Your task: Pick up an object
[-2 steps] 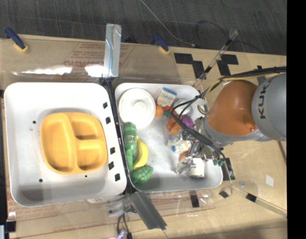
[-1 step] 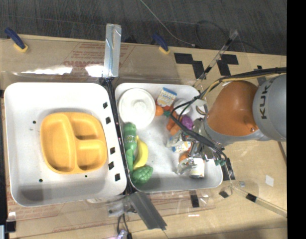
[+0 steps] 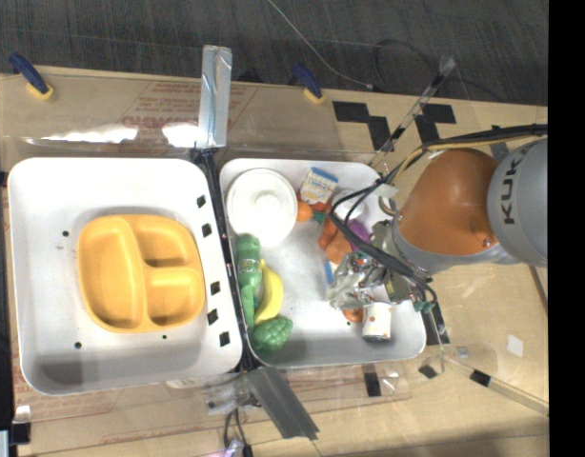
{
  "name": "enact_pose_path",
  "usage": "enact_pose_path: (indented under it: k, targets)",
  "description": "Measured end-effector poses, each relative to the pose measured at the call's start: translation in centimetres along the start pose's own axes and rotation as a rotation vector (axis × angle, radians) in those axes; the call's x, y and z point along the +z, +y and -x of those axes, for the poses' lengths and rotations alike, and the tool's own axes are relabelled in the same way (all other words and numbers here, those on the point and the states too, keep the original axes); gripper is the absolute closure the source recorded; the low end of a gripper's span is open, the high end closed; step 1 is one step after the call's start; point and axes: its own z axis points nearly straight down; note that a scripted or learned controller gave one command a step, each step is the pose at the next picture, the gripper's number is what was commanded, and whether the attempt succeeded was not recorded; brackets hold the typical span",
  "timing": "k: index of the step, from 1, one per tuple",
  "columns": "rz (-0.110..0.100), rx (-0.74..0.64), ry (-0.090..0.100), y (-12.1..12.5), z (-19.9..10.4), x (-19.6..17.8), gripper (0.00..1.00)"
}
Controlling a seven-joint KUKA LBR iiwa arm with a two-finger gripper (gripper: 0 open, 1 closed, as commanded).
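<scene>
This is a robotics lab. A KUKA arm (image 3: 464, 212) reaches over two white bins (image 3: 35, 255) set on a cardboard-covered tabletop (image 3: 111, 98). Blue clamps (image 3: 30, 74) pin the cardboard, black marker squares (image 3: 369, 117) sit nearby, and loose cables (image 3: 292, 27) cross dark carpet.

grey arm (image 3: 521, 198); orange band (image 3: 450, 203); black cables; "ku" lettering
</scene>
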Motion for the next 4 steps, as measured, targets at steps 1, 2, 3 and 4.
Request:
enact_pose_path:
  k: [1, 2, 3, 4]
  targets:
    - [0.0, -0.001, 0.001, 0.0, 0.0, 0.0, 0.0]
    - [0.005, 0.022, 0.012, 0.0, -0.5, 1.1, 0.0]
    - [0.004, 0.016, 0.008, 0.1, -0.2, 0.0, 1.0]
    - [0.004, 0.016, 0.008, 0.1, -0.2, 0.0, 0.0]
